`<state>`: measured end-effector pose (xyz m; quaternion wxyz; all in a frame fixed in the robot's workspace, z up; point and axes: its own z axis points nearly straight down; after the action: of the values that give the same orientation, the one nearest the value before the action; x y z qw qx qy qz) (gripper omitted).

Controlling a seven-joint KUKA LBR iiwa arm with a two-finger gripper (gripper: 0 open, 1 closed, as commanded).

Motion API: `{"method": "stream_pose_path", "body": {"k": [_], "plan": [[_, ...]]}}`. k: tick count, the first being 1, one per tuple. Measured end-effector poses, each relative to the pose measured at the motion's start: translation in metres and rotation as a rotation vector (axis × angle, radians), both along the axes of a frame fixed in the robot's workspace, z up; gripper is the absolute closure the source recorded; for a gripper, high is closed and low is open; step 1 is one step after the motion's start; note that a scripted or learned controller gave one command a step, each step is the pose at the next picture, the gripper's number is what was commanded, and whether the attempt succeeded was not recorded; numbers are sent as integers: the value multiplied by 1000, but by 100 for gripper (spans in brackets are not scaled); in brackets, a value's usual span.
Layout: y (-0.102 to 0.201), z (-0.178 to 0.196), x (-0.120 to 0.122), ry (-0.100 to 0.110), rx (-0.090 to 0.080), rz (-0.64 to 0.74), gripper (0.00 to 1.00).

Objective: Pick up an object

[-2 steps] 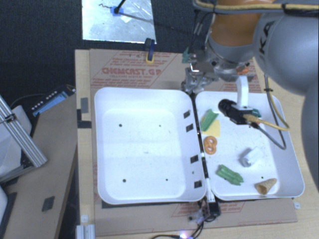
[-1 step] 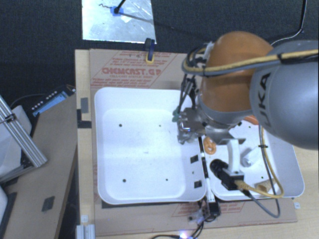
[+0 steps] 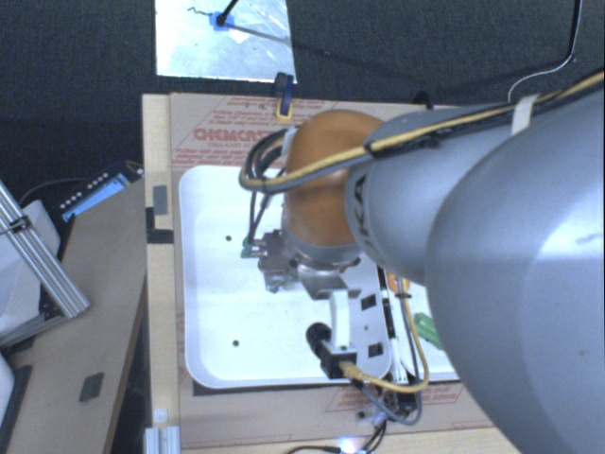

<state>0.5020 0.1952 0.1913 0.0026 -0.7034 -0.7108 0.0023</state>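
You see the grey arm (image 3: pixel 473 216) stretched low over the white bin (image 3: pixel 213 282); a green object (image 3: pixel 427 330) peeks beside it (mostly hidden), and you cannot tell its grip

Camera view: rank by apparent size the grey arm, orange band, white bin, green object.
1. grey arm, though nearness to the camera inflates it
2. white bin
3. orange band
4. green object, mostly hidden by the arm
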Motion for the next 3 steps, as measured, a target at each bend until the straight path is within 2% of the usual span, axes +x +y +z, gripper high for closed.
{"method": "stream_pose_path", "body": {"k": [1,2,3], "plan": [[19,36,-10,-9,2,-4,100],[-60,63,-14,-10,-2,-16,100],[-15,342,-15,-26,9,-3,100]]}}
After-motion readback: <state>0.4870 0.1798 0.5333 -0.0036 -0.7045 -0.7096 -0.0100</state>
